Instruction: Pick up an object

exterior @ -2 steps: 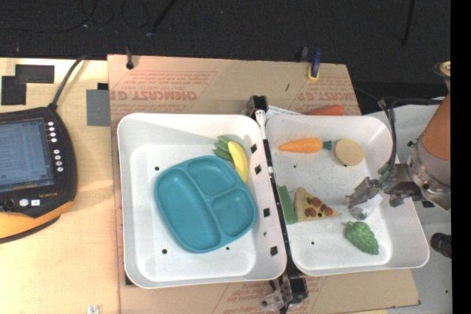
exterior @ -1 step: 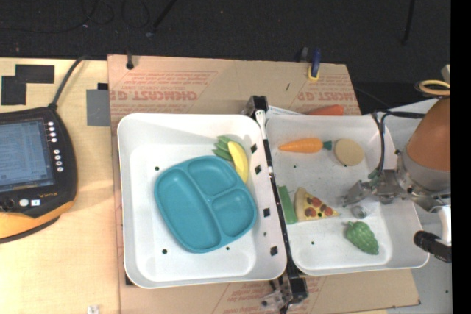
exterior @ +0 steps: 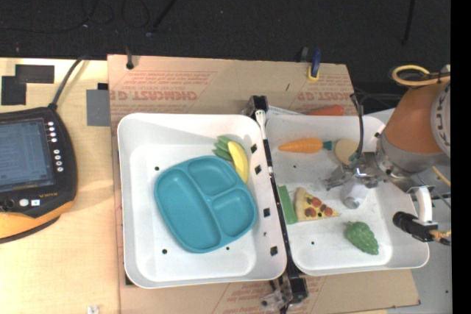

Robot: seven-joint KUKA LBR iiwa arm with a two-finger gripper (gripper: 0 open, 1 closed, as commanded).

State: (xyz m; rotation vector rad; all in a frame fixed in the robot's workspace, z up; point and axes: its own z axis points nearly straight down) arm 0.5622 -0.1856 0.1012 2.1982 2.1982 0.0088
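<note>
My gripper (exterior: pixel 352 187) hangs low inside the right bin (exterior: pixel 401 257), between the toys. A toy carrot (exterior: pixel 300 146) lies at the back of that bin, left of a beige round piece (exterior: pixel 343 151). Just left of the gripper lies a pizza slice (exterior: pixel 315 205), with a green strip (exterior: pixel 286 204) along its left side by the bin wall. A green bumpy toy (exterior: pixel 362 237) rests in front of the gripper. The view shows nothing held by the gripper.
The left bin (exterior: pixel 140 246) holds a teal divided plate (exterior: pixel 204 203) and a yellow corn cob with green husk (exterior: pixel 235 157) at its back right. A tablet (exterior: pixel 29 158) lies on the bench at far left. Cardboard (exterior: pixel 221 84) sits under both bins.
</note>
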